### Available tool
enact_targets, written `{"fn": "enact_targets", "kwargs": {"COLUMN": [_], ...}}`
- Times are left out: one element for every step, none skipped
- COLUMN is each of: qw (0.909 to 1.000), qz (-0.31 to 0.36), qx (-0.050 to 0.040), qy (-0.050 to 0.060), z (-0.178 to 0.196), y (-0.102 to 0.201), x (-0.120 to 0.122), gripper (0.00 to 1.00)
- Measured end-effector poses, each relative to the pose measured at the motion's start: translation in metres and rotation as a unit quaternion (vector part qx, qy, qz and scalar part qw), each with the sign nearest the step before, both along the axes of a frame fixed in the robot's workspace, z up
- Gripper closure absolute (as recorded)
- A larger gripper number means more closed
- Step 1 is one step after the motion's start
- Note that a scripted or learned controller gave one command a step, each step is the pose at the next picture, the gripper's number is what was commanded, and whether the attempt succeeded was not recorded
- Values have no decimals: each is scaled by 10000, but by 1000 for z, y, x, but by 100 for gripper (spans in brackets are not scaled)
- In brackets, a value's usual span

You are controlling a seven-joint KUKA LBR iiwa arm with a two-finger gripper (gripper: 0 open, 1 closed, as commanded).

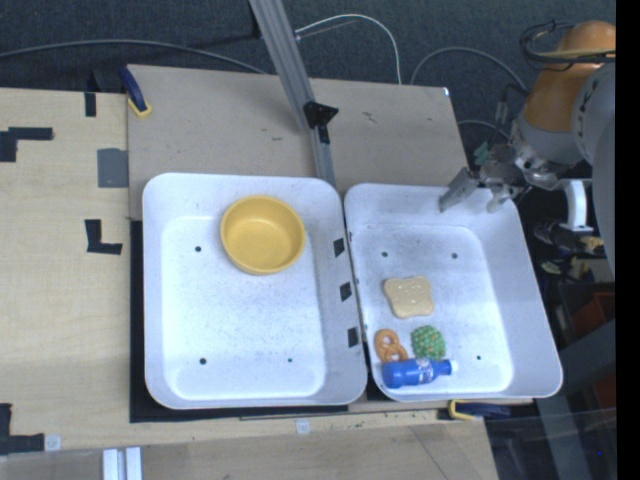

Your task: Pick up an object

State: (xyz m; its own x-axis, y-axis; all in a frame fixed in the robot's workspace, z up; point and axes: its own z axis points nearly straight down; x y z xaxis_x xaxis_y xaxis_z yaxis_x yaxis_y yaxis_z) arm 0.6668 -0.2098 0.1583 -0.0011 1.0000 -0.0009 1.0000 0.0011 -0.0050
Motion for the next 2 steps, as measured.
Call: {"fn": "enact_targets", "kwargs": {"qw": [10000,10000], "qz": [7,8], "qx": [6,-7], "qy": [5,-13], "z": [-61,-68], "y": [8,8], "x": [-2,-2], "gripper": [0,0]}}
